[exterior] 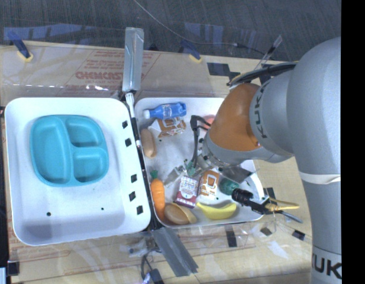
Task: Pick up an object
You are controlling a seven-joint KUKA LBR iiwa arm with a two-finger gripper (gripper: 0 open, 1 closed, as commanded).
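Two white bins side by side on a bench. Left bin (28,218): a blue divided tray (68,148). Right bin (253,215): blue bottle (166,110), carrot (158,196), banana (217,210), bread roll (177,213), sausage (148,142), small snack packets (188,189). Grey arm (300,117) with orange band reaching in from the right, bent low over the right bin. Gripper (197,161) down among the packets; finger state impossible to tell.

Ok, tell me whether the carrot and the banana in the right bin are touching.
Apart. The camera view shows the carrot along the bin's left wall and the banana near the front edge, with a round brown item lying between them.
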